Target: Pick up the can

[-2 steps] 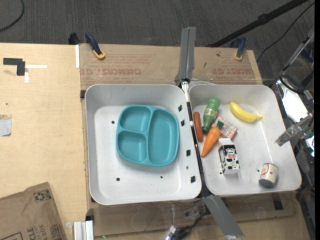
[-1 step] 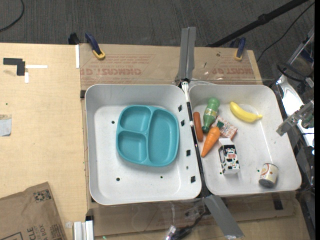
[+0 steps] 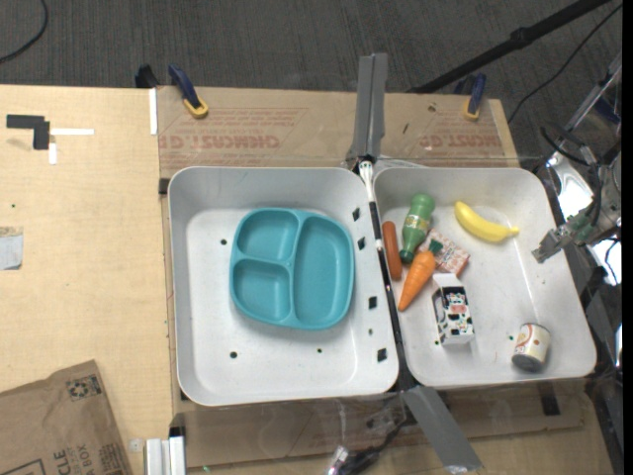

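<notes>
The can point(image 3: 531, 346), small and white with a red label, lies on its side in the near right corner of the right bin point(image 3: 495, 270). My gripper point(image 3: 552, 244) shows as a small grey tip at the right bin's right wall, reaching in from the right edge of the view. It is well beyond the can, apart from it, and nothing is seen in it.
The right bin also holds a green bottle point(image 3: 417, 225), a banana point(image 3: 484, 223), a carrot point(image 3: 416, 278), a sausage point(image 3: 393, 249), a small red packet point(image 3: 452, 255) and a milk carton point(image 3: 453, 311). A teal divided plate point(image 3: 293, 267) lies in the left bin point(image 3: 198, 295).
</notes>
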Motion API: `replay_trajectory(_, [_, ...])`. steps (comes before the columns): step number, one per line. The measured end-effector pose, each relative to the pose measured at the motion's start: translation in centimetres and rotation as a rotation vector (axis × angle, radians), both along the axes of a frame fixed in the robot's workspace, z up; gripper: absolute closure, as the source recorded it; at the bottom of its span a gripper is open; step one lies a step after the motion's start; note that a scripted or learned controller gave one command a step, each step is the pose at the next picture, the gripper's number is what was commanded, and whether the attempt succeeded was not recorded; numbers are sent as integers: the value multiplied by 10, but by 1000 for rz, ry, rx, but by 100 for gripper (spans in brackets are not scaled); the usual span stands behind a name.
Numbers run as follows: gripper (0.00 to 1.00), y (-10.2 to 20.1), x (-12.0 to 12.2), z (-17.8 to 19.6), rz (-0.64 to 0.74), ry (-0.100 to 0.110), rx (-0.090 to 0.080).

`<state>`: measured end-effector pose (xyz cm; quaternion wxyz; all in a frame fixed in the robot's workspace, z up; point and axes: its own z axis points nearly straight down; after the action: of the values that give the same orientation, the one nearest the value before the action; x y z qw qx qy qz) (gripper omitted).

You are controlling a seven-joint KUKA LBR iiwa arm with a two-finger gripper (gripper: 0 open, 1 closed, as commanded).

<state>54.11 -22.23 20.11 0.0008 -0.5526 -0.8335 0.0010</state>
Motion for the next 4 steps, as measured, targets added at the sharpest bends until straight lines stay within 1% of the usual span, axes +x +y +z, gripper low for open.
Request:
replay_trajectory(1, [0, 0, 0, 0, 0, 0, 0])
replay_trajectory(2, [100, 0, 1, 8, 3, 1, -1])
replay_trajectory(3, [0, 0, 1, 8, 3, 2, -1])
replay_trajectory(4, [0, 0, -44, -80, 89, 1, 2])
